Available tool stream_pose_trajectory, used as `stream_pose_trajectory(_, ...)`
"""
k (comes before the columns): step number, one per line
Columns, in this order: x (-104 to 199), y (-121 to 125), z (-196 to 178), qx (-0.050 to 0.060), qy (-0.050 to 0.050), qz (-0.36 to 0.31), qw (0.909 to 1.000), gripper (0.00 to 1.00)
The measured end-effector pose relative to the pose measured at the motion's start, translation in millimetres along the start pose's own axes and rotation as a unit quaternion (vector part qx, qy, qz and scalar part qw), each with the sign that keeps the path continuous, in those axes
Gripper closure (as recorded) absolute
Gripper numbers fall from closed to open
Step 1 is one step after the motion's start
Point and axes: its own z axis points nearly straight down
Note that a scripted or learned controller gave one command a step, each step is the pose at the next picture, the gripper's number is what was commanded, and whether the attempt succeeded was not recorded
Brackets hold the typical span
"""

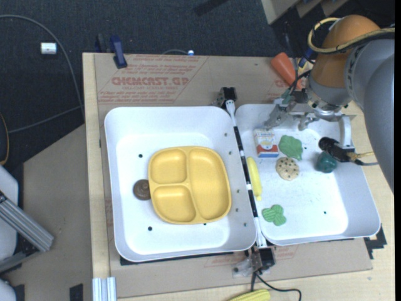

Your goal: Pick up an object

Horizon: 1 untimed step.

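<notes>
A leafy green plastic piece point(274, 214) lies nearest in the right bin point(351, 212), then a round speckled cookie point(287, 167), a yellow stick point(253, 176) and a small carton point(267, 143). Whether the tool point(294, 108) is clenched cannot be told.

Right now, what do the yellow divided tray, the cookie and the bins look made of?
Yellow divided tray: looks like moulded plastic, smooth and semi-matte, with rounded compartment walls and soft highlights.
Cookie: probably a plastic or rubber toy; flat tan disc with dark specks, no crumbs seen.
Bins: likely thin formed plastic, glossy white, with rounded corners and a rolled rim. Cannot confirm any of these by look alone.
</notes>
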Motion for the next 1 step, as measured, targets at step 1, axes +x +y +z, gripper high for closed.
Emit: stream_pose_trajectory(1, -28.4, -82.4, 10.6, 0.004, 0.000, 0.001, 1.0000, 0.00)
